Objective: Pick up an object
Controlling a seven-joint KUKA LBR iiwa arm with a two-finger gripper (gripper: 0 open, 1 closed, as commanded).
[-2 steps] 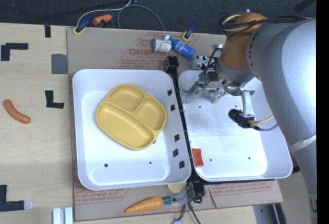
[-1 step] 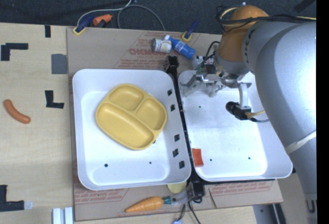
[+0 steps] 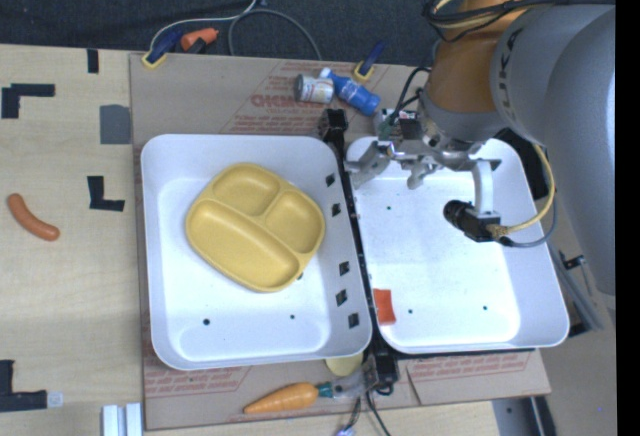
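The arm (image 3: 540, 74) leans in from the right, wrist bent down over the back of the right bin (image 3: 530, 324). Its gripper (image 3: 415, 164) hangs above bare floor; whether it is wide or narrow, I cannot tell. The yellow divided plate (image 3: 256, 225) lies in the left bin (image 3: 165, 324).

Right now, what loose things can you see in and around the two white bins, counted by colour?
Yellow: 1, a divided plate in the left bin.
Orange: 3, a sausage, a carrot, a small block.
Blue and white: 1, a bottle.
Total: 5
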